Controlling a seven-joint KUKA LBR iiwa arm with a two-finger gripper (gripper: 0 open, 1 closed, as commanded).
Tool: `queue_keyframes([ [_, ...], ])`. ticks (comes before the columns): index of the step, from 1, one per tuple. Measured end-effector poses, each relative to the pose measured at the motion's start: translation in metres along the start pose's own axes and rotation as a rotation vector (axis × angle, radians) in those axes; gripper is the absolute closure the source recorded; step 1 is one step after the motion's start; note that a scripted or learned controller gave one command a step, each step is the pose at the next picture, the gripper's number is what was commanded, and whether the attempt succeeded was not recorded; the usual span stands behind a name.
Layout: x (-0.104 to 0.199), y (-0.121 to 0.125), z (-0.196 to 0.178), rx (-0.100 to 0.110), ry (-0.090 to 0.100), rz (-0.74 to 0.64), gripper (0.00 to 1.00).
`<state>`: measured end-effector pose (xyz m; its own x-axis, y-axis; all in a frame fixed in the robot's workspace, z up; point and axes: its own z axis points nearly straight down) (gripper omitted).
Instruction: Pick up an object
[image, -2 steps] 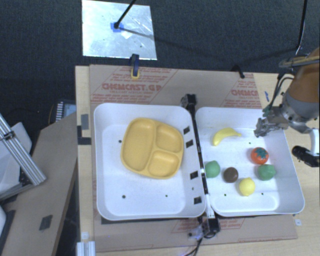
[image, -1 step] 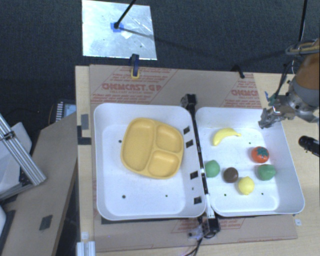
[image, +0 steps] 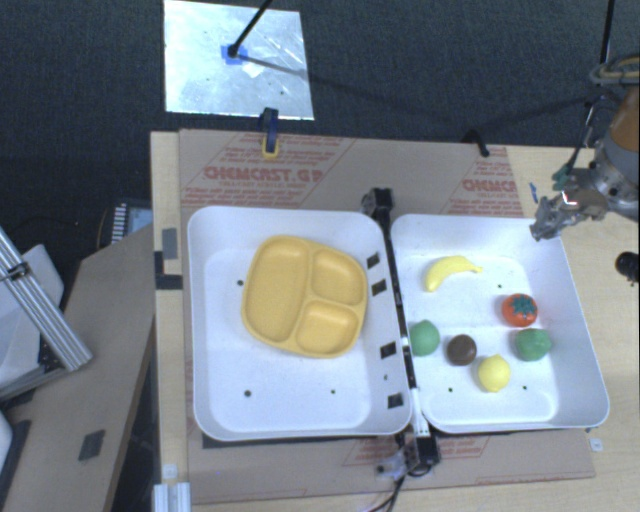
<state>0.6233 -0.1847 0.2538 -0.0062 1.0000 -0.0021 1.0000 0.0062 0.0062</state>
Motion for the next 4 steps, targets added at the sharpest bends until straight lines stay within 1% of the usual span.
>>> queue_keyframes([
  [1,0.057,-0.012,-0.005,0.005,0.002,-0.002,1.0],
  [2,0.103,-0.019,-0.009,0.004,0.002,-0.002,1.0],
  [3,0.149,-0.031,0.004,0.006,0.002,-0.001,1.0],
  [4,0.204,-0.035,-0.001,0.005,0.003,-0.003,1.0],
])
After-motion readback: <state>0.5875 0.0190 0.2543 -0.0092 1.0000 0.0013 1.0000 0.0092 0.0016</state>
